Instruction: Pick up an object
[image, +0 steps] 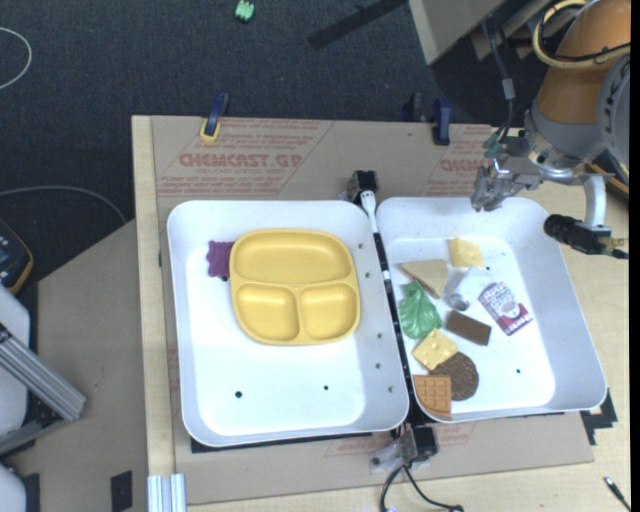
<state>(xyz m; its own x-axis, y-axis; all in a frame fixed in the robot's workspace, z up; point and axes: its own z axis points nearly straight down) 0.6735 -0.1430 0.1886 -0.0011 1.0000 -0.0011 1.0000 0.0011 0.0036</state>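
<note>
Toy foods (450, 325), yellow, green, brown, lie clustered in right bin (560, 290).

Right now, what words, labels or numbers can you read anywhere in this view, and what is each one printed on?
"CHEMCAST GP", red print on the brown board behind the left bin.
The same red print behind the right bin: cut off, unreadable.
Small packet in the right bin: printing too small to read.

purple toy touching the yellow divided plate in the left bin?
Touching. The camera view shows the purple toy tucked against the yellow divided plate, its left rim overlapping it, no gap.
</note>
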